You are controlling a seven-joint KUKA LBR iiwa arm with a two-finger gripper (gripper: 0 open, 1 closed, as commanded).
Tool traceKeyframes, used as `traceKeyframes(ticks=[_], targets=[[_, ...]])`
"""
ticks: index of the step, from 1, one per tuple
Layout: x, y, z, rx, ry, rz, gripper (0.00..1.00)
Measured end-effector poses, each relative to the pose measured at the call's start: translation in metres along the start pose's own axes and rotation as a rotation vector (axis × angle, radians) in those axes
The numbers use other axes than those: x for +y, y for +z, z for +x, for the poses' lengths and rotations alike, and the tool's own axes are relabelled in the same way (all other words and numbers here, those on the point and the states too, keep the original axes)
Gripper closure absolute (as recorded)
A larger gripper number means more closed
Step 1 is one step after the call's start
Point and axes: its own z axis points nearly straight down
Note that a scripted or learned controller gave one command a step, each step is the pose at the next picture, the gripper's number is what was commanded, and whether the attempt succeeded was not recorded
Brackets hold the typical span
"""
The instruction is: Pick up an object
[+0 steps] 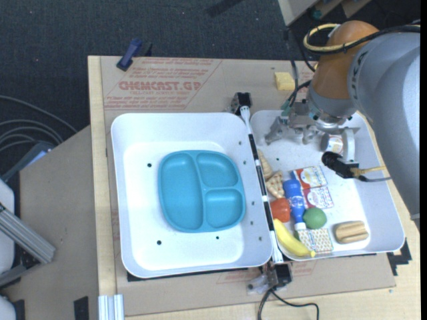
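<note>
I am reaching in from the right, my gripper (303, 131) hanging over the right bin's (380, 235) far end, fingers spread on nothing, well apart from the banana (291, 241) near the front.

The grey arm (390, 79) enters from the right, orange band (340, 55) above the wrist. The hand (300, 131) points downward at the view's upper right, wrist bent steeply.

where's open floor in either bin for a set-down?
Left bin: a bare white margin rings the blue divided plate, widest along its left and near edges. Right bin: crowded near the banana, blue bottle, green ball and bread roll.
</note>
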Motion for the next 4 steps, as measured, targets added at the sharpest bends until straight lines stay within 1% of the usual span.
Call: traceKeyframes(ticks=[1, 2, 3, 4], targets=[[0.001, -0.010, 0.000, -0.001, 0.000, -0.003, 1.00], [0.001, -0.010, 0.000, -0.001, 0.000, -0.002, 0.00], [-0.025, 0.011, -0.001, 0.002, 0.002, 0.005, 0.00], [-0.014, 0.010, -0.001, 0.001, 0.001, 0.001, 0.00]])
